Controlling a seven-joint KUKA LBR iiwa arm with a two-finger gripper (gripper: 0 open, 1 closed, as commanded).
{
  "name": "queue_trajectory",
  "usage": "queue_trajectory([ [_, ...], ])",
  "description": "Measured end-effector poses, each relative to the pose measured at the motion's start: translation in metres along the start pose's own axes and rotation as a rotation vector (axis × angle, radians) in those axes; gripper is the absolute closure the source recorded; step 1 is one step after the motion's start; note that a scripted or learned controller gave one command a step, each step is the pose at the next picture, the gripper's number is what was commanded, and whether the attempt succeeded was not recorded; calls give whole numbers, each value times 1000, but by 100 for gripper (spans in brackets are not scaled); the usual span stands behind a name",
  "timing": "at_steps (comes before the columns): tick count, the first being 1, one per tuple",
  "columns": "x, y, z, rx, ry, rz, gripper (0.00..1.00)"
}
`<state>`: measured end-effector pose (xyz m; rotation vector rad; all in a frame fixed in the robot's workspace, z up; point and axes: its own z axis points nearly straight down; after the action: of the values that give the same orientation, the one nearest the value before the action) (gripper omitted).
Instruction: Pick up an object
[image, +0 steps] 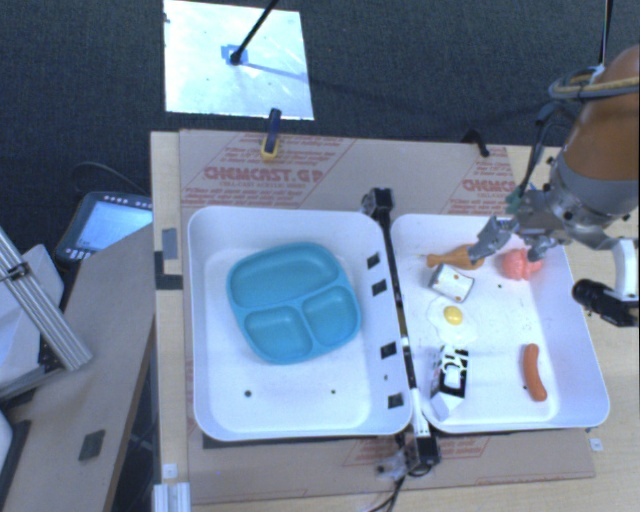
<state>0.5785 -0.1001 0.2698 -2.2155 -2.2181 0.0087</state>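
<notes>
Hovering over the right bin (585, 395) at about one o'clock: the claw (512, 240), fingers spread apart and gripping nothing. Lying just beside the claw, at its four o'clock, a pink toy (516, 264) (shape too blurred to name). Resting at the claw's eight o'clock, a toy drumstick (452, 258), then a small white can (452, 285) on its side. Sitting near the bin's centre, a toy fried egg (450, 316); at six o'clock, a black-and-white carton (451, 373); at four o'clock, a toy sausage (535, 372). Filling the left bin's (215, 400) middle, a blue divided plate (293, 301). Carrying both bins, the desk (330, 165).
</notes>
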Motion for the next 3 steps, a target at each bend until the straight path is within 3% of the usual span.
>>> queue_trajectory([
  [1,0,2,-5,-10,-1,-2,0],
  [3,17,9,107,-5,0,-1,0],
])
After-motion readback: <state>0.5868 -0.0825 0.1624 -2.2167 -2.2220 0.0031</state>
